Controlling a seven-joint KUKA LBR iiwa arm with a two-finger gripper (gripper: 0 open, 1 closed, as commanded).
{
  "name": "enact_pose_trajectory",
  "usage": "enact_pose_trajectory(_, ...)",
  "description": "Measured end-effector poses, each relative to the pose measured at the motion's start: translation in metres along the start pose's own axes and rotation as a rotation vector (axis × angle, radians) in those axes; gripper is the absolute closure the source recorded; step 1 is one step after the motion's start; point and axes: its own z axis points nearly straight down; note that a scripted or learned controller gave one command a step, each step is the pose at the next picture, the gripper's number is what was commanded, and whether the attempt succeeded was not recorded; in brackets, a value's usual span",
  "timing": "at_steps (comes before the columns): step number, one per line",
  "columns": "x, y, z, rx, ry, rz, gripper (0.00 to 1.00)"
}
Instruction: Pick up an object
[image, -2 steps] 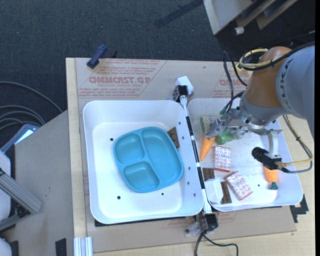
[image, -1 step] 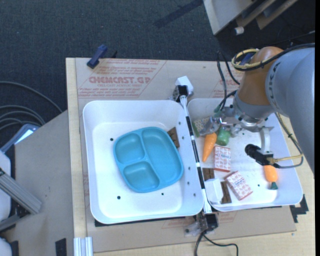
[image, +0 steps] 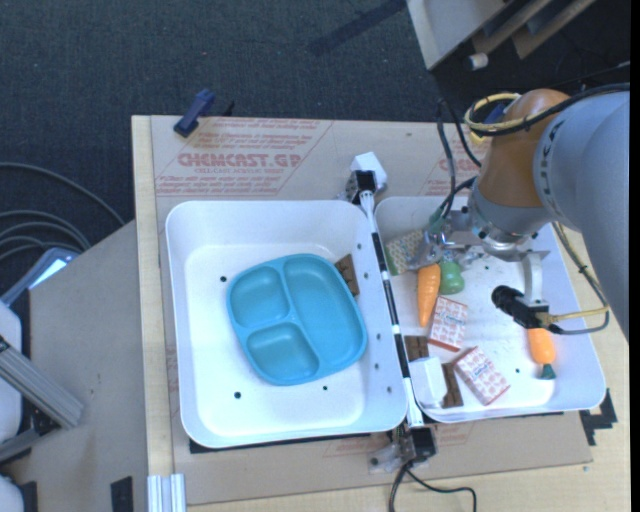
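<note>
1. Nearest the lens, at the front edge of the right bin (image: 580, 388), lie a red-patterned packet (image: 483, 374) and a white block (image: 430, 380). A brown item beside them is mostly covered and cannot be identified.
2. Mid-bin, a second patterned packet (image: 448, 322) lies just beside an orange carrot (image: 428, 292). A green object (image: 451, 278) touches the carrot's upper end; its shape is unclear.
3. Gripper (image: 451, 250) sits low over the green object and the carrot's top. The wrist hides it, so I cannot tell whether it is open or closed, or has hold of anything.
4. Second carrot (image: 541, 347) lies near the right wall, well apart.
5. Left bin (image: 190, 240) holds a blue divided plate (image: 295, 318).
</note>
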Motion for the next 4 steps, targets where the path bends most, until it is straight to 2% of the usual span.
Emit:
enact_pose_trajectory(1,0.063,-0.016,-0.090,-0.006,0.001,-0.002,1.00)
enact_pose_trajectory(2,0.040,-0.001,-0.090,-0.006,0.000,-0.001,1.00)
enact_pose_trajectory(3,0.040,-0.001,-0.090,-0.006,0.000,-0.001,0.00)
enact_pose_trajectory(4,-0.001,0.043,-0.011,-0.004,0.000,-0.001,0.00)
